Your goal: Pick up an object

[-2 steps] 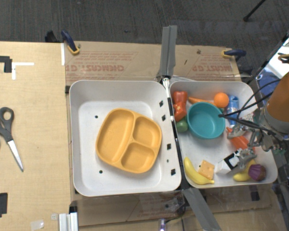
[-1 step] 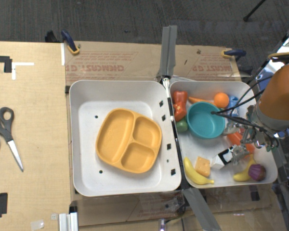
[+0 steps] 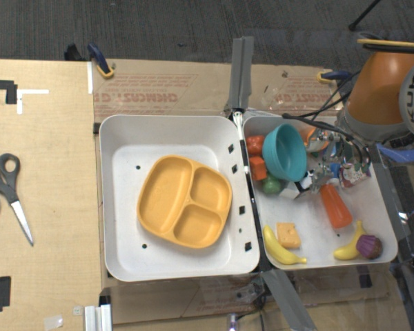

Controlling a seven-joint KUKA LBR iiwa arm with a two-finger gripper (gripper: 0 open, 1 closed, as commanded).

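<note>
The teal cup (image 3: 285, 151), at ten o'clock from the pincer (image 3: 316, 179), looks light, rigid, slick; take its rim. I cannot tell the pincer's state.

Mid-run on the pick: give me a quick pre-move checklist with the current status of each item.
1. Gripper over the right bin: ok.
2. Object between the fingers: cannot tell.
3. Teal bowl tilted beside the gripper, collision risk: not ok.
4. Orange cylinder lying unobstructed below the gripper: ok.
5. Yellow divided plate in the left bin, away from the arm: ok.
</note>
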